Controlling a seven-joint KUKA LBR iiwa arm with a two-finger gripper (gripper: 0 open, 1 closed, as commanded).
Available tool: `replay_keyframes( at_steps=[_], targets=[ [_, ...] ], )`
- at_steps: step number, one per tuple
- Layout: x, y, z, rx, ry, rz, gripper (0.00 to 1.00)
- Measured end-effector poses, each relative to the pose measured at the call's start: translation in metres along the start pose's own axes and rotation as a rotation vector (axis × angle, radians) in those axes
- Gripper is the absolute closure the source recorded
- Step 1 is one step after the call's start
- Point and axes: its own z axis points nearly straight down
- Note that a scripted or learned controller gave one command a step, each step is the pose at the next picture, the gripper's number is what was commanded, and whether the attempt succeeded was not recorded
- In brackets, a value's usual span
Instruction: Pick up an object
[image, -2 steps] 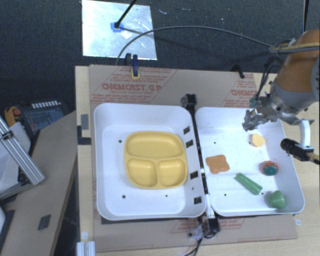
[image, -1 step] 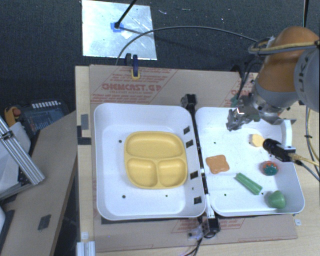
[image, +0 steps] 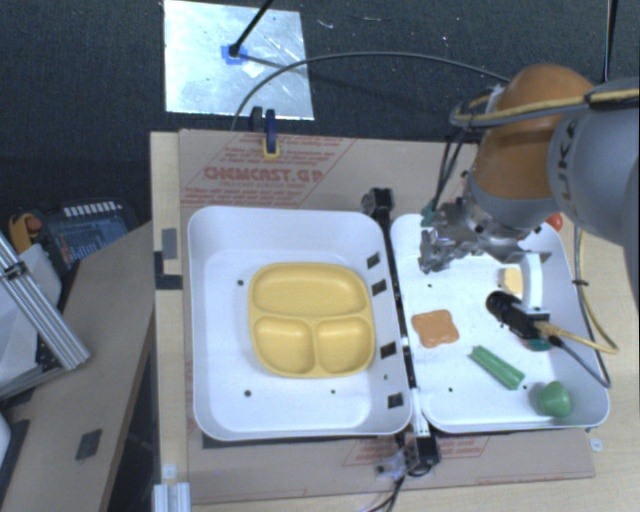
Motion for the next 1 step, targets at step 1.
replay_keyframes(
  at_steps=[1],
  targets=[
    [0.0544, 0.0011, -0.0089, -0.002, 0.000, -0.001, 1.00]
  ],
)
